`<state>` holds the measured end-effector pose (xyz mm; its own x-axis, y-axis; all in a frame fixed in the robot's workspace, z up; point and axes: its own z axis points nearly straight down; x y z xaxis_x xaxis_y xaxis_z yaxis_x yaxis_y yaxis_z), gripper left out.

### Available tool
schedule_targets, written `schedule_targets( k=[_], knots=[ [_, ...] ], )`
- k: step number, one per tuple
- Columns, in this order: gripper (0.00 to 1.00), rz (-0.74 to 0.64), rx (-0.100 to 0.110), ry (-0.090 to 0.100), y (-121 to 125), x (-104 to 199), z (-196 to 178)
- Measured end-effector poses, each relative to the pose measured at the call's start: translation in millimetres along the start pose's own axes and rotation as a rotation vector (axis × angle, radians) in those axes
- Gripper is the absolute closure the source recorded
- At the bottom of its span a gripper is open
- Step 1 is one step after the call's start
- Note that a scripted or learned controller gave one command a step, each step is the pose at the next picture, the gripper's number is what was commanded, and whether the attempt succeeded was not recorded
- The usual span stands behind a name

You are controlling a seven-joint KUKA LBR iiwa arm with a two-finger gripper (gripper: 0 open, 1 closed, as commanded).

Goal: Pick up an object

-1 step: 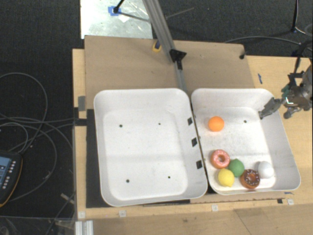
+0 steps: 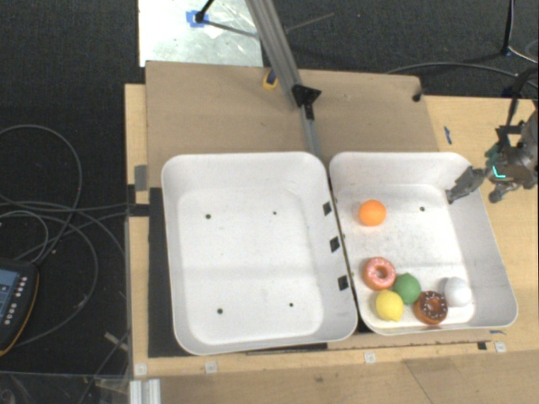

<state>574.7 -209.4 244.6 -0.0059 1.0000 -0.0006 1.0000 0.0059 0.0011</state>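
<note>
Brown surface [image 2: 227, 108] carries two white bins; the right bin [image 2: 396, 175] holds the candidates: an orange ball [image 2: 372, 213] mid-bin, and a pink donut [image 2: 380, 273], green ball [image 2: 408, 288], lemon [image 2: 389, 305], chocolate donut [image 2: 432, 307] and white ball [image 2: 457, 291] clustered at lower right. The end effector [image 2: 482, 185], fingers spread and empty, hovers at the bin's upper-right rim (approach stage, I judge). Next it must travel left and descend over one piece, likely the isolated orange ball.

The gripper [image 2: 478, 185] hangs over the right bin's [image 2: 404, 173] far right rim. A ball [image 2: 372, 213] lies in that bin to its left. Nearer the camera, a ring [image 2: 379, 273], three round pieces and a second ring [image 2: 431, 307] cluster together. The left bin [image 2: 244, 175] lies further left.
</note>
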Motion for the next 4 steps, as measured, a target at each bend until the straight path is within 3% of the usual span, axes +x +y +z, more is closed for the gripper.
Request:
schedule_targets(
  k=[2,3,4],
  knots=[
    [0.00,0.005,0.006,0.002,-5.8,0.8,123.1],
    [0.00,0.005,0.002,0.001,-5.6,1.3,155.4],
    [1.00,0.005,-0.003,0.000,-4.0,0.6,142.2]
  ],
)
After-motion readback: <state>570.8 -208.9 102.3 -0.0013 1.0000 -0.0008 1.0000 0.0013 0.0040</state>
